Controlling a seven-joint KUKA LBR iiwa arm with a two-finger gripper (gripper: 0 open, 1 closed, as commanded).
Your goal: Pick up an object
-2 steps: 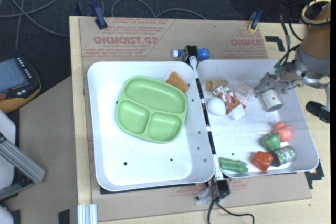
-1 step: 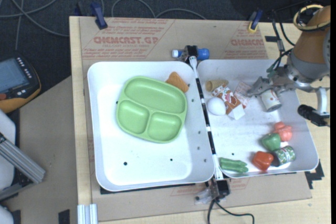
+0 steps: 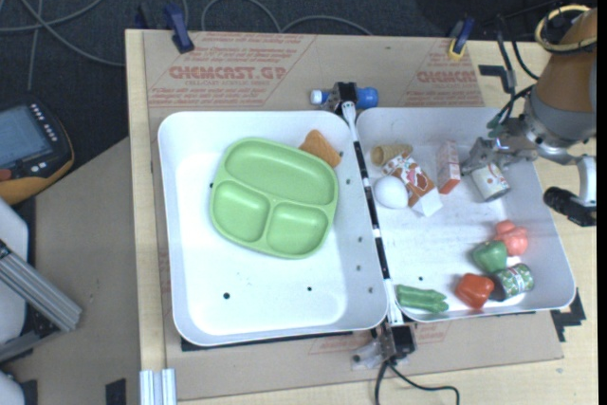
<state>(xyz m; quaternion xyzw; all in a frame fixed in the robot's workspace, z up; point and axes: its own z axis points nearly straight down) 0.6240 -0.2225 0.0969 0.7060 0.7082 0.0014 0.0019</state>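
The small grey-and-white cylindrical can [image 3: 490, 182] lies tipped on its side, pale with a darker end, near the far right corner of the right-hand shallow white bin [image 3: 446, 232]. It sits just at my two-finger gripper [image 3: 493, 155], right under the tip; I cannot tell from here whether it is between my fingers, or how wide they stand.

My bin also holds a small red-and-white carton [image 3: 449, 168] just left of the can, a red-and-white wrapped packet [image 3: 413, 183], a white egg [image 3: 390, 193], a tan pastry piece [image 3: 390, 154], a pink lump [image 3: 513, 236], a green pepper [image 3: 490, 255], a red pepper [image 3: 474, 289], a small green-labelled tin [image 3: 516, 280] and a green pea pod [image 3: 421, 299].

The left-hand shallow white bin [image 3: 256, 308] holds a light green three-compartment plastic plate [image 3: 273, 197], with an orange wedge [image 3: 321, 147] touching its far edge.
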